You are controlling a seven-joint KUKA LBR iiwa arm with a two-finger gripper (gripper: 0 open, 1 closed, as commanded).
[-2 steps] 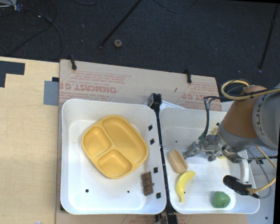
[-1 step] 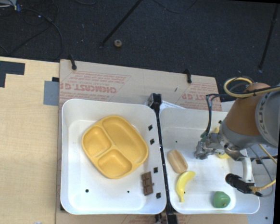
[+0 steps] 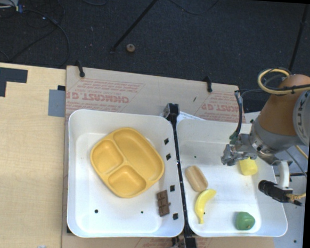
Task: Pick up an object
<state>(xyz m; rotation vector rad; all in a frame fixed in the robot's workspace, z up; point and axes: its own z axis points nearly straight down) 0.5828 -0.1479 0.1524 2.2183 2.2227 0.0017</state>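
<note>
The bench carries 2 shallow white bins side by side. The left bin (image 3: 78,211) contains a yellow 3-compartment tray (image 3: 127,161) near its centre and a brown chocolate bar (image 3: 162,203) near its right wall. The right bin (image 3: 275,224) contains a tan bread roll (image 3: 196,178), a yellow banana (image 3: 203,204) just below the roll, a green object (image 3: 244,220) near the lower right corner, and a yellow block (image 3: 248,166). The arm (image 3: 281,117) enters from the right. The gripper (image 3: 232,155) is positioned over the right bin, just left of the yellow block. Jaw state cannot be determined from this view.
</note>
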